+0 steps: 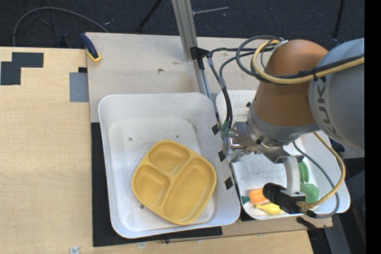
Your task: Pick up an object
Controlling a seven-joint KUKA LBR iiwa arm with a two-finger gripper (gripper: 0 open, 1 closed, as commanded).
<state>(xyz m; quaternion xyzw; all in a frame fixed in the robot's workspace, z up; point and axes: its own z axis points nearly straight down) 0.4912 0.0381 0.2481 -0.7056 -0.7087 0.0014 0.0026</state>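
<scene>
I've got the arm (289,89) over the right bin (257,174), and I can't tell whether the jaws are wide or narrow. At that bin's near end: an orange bit (256,195), a yellow bit (269,209) just beside it, a green bit (309,191) further right. A plate (174,181) lies in the left bin (105,128).

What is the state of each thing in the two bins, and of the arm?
yellow divided plate: flat, right side up, compartments empty, in left bin
green piece: loose in right bin
orange piece: loose, beside yellow piece
yellow piece: loose in right bin
arm: bent over right bin
</scene>
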